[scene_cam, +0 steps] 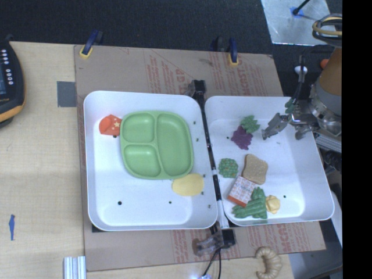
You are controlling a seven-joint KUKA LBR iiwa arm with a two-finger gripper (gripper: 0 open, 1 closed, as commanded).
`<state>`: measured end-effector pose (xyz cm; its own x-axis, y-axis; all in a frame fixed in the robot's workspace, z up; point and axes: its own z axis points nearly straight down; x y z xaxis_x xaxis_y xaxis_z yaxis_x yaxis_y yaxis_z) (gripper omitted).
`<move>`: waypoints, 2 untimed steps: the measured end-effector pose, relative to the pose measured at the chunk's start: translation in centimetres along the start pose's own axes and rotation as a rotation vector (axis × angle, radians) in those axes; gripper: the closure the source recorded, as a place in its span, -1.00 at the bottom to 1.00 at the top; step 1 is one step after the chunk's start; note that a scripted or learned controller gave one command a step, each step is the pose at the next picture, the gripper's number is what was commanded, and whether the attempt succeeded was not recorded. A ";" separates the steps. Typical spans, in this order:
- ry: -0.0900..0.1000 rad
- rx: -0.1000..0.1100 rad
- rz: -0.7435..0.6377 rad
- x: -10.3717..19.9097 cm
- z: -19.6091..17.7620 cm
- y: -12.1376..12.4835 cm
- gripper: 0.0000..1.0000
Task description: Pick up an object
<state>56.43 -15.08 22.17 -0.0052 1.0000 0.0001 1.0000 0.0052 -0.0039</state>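
Observation:
My gripper [286,132] hangs over the right part of the right bin [302,173], open, with nothing between its fingers. Its left finger [271,130] is a little to the right of a purple grape bunch [240,136] and a green leafy piece [250,122]. Further forward in the same bin lie a green broccoli [228,167], a brown bread slice [255,168], a red and white packet [240,190], a green vegetable [251,208] and a small yellow piece [271,203].
The left bin [104,202] holds a green divided plate [157,144], a red toy [109,125] at its left and a yellow lemon-like piece [188,185] in front. A black clamp strip [208,150] runs between the bins. A beige curled thing [268,261] lies outside the bins, at the front.

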 end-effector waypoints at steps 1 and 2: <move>0.002 0.007 -0.001 1.7 13.5 -2.4 -1.00; 0.001 -0.006 -0.003 3.8 12.9 4.7 -1.00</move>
<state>61.09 -11.25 9.28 -0.0079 1.0000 0.0006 1.0000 0.0079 0.0020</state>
